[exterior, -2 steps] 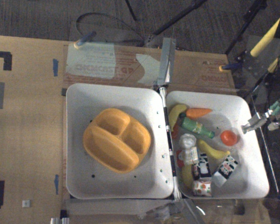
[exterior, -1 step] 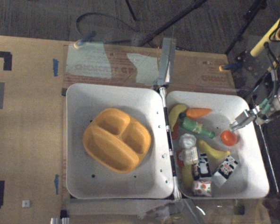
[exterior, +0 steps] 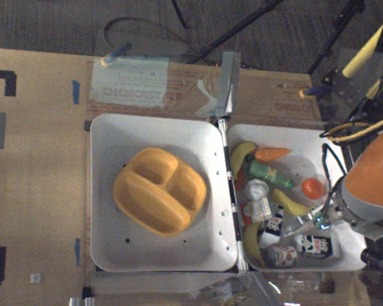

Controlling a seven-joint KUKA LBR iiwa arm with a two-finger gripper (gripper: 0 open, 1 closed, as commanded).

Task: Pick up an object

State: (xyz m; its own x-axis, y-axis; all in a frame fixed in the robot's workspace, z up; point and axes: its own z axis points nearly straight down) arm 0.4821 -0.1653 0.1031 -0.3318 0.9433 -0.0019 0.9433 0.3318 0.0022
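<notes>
We're looking down on the worktop [exterior: 34, 191] with its two white bins side by side. The left bin [exterior: 108, 137] carries one thing, a yellow-orange compartment tray [exterior: 160, 190] sitting a little askew near the middle. The right bin [exterior: 296, 137] is the crowded one. We count three bananas: one [exterior: 241, 155] curving along the bin's left wall near the far corner, one [exterior: 290, 203] lying slantwise through the middle, and one [exterior: 252, 240] bent along the left wall toward the near corner. One carrot [exterior: 272, 153] lies across the far side, tip pointing right. One green bottle [exterior: 268, 174] lies on its side, long axis running left to right and dipping toward us at the right end. One red-orange ball-like piece [exterior: 313, 187] sits by the right wall. Two small black-and-white cartons show, one [exterior: 274, 224] in the middle and one [exterior: 316, 245] toward the near right corner, with a small can [exterior: 282, 255] between them near the front wall.

The hand [exterior: 312, 216] hangs low over the bin's right half, just beside the slanting banana; we cannot tell how far open it is, and we see nothing between its fingers.
</notes>
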